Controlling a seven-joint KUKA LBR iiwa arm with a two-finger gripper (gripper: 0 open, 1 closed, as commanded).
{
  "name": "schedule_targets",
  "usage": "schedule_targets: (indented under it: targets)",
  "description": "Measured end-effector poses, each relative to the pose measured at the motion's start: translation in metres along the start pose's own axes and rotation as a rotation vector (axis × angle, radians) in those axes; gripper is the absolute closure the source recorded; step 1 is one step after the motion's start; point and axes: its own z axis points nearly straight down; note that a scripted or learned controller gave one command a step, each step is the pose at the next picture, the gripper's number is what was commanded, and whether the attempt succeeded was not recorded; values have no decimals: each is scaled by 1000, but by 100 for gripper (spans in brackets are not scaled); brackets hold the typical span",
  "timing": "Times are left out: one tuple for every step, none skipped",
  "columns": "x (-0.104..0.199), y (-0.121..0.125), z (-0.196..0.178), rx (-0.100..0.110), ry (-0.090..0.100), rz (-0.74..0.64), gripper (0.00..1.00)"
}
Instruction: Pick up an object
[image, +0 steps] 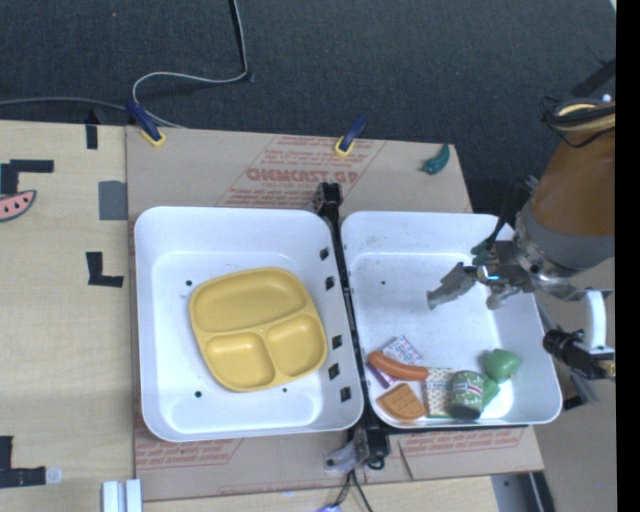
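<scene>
Now I see my gripper (462, 287) above the right bin (420, 240), fingers spread and holding nothing, hot dog (397, 367) well below it, green can (466, 393) nearer the bin's lower edge.

Small toys (440, 385) along right bin's front
</scene>
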Motion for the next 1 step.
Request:
schedule_targets:
  targets:
    - [-13,-16,95,2,1,1,0]
